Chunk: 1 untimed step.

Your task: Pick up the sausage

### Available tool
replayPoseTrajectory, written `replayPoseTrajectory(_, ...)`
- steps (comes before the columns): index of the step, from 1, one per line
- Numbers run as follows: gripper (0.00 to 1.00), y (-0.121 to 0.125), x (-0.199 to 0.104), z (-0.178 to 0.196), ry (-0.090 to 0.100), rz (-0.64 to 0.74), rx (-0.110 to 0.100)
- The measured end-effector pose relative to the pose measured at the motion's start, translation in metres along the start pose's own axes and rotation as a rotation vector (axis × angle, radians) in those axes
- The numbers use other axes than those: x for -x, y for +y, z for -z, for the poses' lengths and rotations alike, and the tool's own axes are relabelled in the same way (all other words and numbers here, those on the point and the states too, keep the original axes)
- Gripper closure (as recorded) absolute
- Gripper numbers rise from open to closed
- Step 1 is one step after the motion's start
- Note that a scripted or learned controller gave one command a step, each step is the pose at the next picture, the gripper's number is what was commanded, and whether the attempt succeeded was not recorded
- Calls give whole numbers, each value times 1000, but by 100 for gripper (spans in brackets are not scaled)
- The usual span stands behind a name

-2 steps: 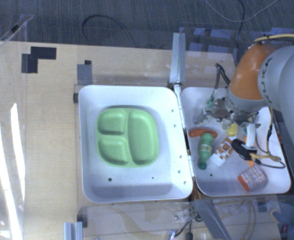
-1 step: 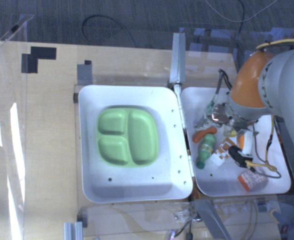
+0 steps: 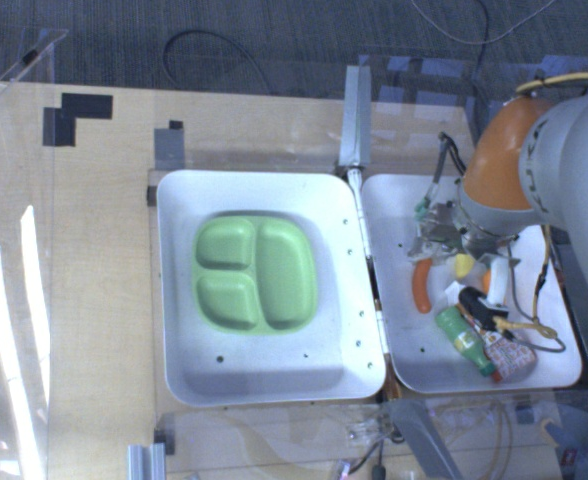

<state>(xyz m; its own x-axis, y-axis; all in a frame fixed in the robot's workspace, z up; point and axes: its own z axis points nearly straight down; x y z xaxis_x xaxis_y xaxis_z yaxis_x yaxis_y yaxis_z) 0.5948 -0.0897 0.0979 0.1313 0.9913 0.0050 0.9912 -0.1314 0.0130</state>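
Observation:
The sausage (image 3: 421, 286) is an orange-red stick lying roughly upright in the picture, on the floor of the right bin (image 3: 394, 218) near its left wall. My gripper (image 3: 432, 240) hangs just above the sausage's far end, under the grey and orange wrist that reaches in from the right. The gripper's tip overlaps the top of the sausage, and I cannot see whether they touch. The rest of the sausage lies bare on the bin floor.
A green bottle (image 3: 461, 333), a colourful packet (image 3: 510, 358), a small yellow piece (image 3: 463, 265) and an orange piece (image 3: 486, 280) crowd the right bin's near right part. The left bin (image 3: 184, 368) holds a green divided plate (image 3: 256, 273).

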Motion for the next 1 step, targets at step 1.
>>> replayPoseTrajectory(1, 100, 29, -91, 85, -5, -19, -12)
